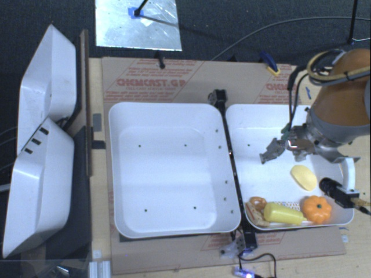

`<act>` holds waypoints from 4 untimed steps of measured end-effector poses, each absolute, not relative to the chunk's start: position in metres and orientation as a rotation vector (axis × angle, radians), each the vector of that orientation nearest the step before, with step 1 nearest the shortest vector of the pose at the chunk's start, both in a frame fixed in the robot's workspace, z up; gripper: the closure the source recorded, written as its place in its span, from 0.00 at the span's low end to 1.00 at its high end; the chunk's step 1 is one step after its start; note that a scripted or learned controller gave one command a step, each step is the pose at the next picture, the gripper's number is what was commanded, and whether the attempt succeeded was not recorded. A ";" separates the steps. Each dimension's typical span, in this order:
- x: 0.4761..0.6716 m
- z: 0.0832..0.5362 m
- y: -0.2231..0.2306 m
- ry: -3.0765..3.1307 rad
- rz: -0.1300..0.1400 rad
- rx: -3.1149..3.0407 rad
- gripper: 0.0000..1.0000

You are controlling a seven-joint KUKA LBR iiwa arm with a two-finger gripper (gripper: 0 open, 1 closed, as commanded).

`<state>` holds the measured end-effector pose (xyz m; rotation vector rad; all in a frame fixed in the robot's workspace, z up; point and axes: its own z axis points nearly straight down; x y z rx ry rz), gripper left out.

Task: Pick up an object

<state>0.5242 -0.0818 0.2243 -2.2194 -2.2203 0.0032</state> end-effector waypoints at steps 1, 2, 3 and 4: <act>0.529 0.164 -0.085 -2.219 0.004 -2.219 0.00; 0.527 0.121 -0.090 -2.219 0.003 -2.221 0.00; 0.528 0.133 -0.090 -2.222 -0.002 -2.223 1.00; 0.537 0.180 -0.086 -2.225 -0.005 -2.223 1.00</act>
